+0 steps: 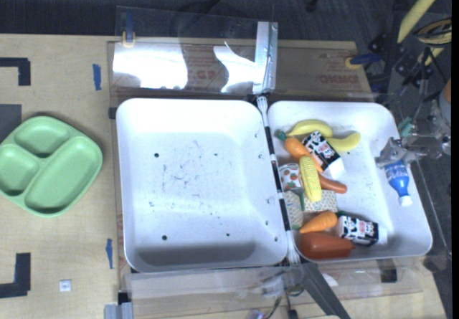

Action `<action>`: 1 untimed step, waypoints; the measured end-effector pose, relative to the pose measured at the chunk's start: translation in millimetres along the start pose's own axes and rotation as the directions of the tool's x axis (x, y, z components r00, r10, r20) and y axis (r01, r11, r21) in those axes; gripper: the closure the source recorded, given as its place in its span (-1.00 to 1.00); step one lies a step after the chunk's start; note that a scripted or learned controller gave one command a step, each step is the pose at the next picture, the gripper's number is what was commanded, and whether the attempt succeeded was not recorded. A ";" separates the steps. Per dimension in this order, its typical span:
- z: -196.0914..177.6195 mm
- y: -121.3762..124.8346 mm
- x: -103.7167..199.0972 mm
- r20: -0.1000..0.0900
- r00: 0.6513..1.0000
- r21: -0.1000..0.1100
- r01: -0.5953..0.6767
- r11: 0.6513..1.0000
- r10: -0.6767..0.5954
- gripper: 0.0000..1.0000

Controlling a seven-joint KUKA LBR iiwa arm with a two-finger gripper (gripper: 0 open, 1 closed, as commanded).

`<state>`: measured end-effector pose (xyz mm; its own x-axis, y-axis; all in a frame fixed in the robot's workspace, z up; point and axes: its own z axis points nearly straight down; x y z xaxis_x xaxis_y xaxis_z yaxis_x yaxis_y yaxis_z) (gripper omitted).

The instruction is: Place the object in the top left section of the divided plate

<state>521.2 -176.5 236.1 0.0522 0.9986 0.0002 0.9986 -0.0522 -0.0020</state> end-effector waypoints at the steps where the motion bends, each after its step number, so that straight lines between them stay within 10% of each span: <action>1: -112.5 -38.4 -34.5 0.002 0.997 0.000 0.081 0.997 -0.081 1.00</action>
<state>481.3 -209.0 348.7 -0.0286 0.9996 -0.0019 0.9996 0.0286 -0.0017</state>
